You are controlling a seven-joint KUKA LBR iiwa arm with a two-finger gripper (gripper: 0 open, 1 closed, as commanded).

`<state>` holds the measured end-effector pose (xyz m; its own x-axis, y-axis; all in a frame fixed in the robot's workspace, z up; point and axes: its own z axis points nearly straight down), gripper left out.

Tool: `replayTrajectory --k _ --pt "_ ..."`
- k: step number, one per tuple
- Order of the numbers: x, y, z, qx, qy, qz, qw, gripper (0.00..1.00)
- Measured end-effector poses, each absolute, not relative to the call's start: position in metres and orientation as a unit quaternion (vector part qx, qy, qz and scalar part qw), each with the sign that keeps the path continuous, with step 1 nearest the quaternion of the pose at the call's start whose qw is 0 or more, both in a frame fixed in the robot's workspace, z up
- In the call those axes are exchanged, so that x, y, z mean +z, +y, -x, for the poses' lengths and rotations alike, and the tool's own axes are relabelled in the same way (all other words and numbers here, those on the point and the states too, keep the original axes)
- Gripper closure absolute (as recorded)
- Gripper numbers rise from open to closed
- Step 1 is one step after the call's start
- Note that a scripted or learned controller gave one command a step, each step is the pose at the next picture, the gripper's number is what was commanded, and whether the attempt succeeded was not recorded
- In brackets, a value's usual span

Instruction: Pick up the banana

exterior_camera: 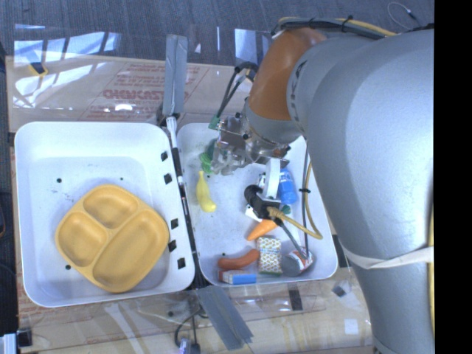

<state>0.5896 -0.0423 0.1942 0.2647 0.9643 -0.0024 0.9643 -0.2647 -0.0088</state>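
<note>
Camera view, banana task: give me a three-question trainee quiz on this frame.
1. True or false: the banana lies in the right bin.
2. What sits in the left bin? A) orange carrot B) yellow divided plate C) blue bottle
3. Fill in: the gripper hangs over the right bin's ____ end, above the banana in the picture.

Key: 1 true; 2 B, the yellow divided plate; 3 far.
</note>
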Motion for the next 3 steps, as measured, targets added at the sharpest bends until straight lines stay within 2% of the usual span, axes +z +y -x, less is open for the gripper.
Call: replayTrajectory --k 1,2,3 --pt "0.210 0.001 -0.627 0.0040 -0.513 0.859 0.002 1.00" --pt "0.210 0.001 -0.627 0.0043 -0.513 0.858 0.002 0.00" --pt "0.194 -0.037 -0.553 0.0050 -0.500 0.866 0.003 0.00"
